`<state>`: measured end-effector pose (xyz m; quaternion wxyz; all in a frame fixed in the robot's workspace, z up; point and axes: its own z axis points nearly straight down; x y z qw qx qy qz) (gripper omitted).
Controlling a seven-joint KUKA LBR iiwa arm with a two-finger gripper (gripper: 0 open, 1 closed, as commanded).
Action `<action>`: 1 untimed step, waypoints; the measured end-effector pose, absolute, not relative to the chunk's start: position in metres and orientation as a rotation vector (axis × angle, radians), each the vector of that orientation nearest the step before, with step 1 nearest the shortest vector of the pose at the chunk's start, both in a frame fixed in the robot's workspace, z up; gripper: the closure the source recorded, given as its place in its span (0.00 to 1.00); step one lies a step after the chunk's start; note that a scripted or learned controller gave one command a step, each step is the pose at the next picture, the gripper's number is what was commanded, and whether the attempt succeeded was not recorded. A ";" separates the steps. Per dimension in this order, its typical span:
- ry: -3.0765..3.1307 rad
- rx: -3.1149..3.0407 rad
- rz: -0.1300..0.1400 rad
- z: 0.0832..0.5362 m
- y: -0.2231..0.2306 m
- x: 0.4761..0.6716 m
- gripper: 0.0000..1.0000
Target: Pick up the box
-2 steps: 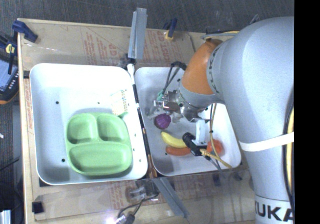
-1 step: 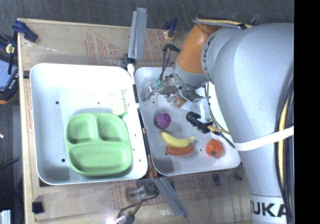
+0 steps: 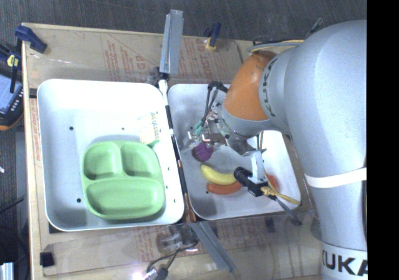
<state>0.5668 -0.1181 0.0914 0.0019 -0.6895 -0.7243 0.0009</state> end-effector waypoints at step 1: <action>-2.274 -2.158 0.005 0.101 -0.118 0.567 1.00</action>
